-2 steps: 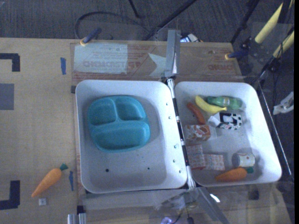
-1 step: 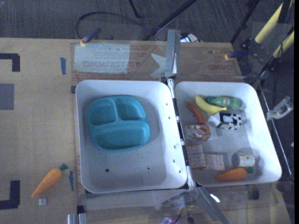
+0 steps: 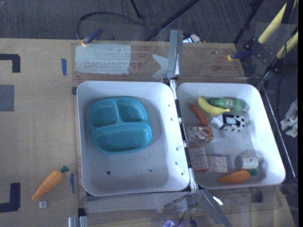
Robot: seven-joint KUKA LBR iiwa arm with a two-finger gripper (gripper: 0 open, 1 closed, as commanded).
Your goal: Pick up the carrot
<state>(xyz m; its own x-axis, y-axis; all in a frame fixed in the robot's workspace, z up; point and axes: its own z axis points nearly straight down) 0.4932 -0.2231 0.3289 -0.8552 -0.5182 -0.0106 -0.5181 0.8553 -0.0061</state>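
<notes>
Smooth tapered orange carrot (image 3: 234, 176) in the right bin (image 3: 272, 141).
Another carrot (image 3: 47, 184) lies on the wooden worktop (image 3: 38, 126); the end effector's state I cannot tell.

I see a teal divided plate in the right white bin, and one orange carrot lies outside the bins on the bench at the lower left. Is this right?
Not quite. The camera view shows the teal divided plate in the left white bin, not the right one. The rest holds: one orange carrot lies outside the bins on the bench at the lower left.
</notes>
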